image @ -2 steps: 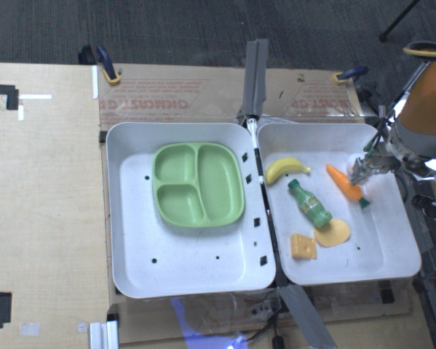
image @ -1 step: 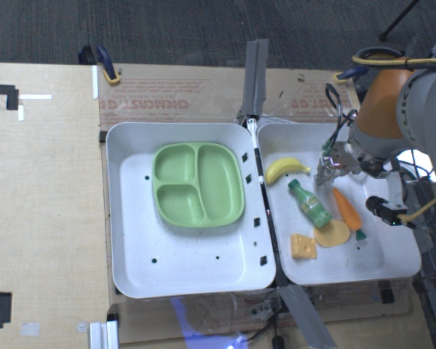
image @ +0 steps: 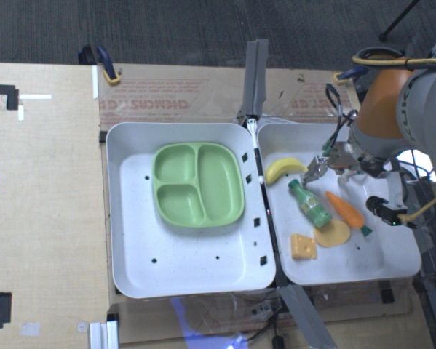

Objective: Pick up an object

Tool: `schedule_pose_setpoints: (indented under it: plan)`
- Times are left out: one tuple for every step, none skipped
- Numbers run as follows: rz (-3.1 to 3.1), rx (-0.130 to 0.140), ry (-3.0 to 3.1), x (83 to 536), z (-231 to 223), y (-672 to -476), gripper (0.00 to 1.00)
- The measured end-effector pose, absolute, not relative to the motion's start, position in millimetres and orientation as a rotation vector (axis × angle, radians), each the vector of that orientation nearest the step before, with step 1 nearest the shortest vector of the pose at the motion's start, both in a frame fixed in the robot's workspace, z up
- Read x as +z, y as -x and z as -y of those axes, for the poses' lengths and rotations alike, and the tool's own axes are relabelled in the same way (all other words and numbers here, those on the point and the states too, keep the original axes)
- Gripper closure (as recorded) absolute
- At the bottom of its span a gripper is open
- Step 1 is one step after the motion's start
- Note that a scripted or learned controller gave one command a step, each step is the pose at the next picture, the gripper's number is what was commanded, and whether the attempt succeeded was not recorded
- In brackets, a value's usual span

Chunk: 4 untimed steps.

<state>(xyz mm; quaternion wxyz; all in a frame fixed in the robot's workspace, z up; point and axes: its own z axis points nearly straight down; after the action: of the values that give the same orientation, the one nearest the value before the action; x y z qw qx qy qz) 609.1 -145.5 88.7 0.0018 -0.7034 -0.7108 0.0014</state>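
Two bins: the left bin carries a green divided plate; the right bin carries the toy food.
Things to pick: a banana, a green bottle, an orange carrot, a tan flat disc and a piece of cheese, all in the right bin.
Arm: it reaches in from the right, with the orange band above the wrist over the far right part of that bin.
Claw: the claw is low, between the banana and the cap of the green bottle; nothing is visibly between its fingers, and I cannot tell if it is released or clenched.
Nearest target: in my judgement the banana or the bottle, both just beside the tip.
Risk one: the banana and the bottle cap are near each other, so a closing claw may push one away and take nothing.
Risk two: the bottle is round and lies on its side; it can roll toward the carrot when touched.
Risk three: the banana lies near the dividing wall, so a finger may hit the rim.
Writing: red mirrored letters on the worktop behind the bins; I cannot read them surely.
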Motion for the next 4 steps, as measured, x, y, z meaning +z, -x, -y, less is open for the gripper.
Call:
schedule_pose_setpoints:
  plan:
    - [2.245, 0.006, 2.19, 88, 121, -565.9, 0.0]
    - [2.534, 0.005, 1.853, 188, 90, -589.0, 0.0]
    - [2.429, 0.004, 1.986, 89, 120, -543.4, 0.0]
    - [2.421, 0.007, 1.989, 94, 122, -543.2, 1.0]
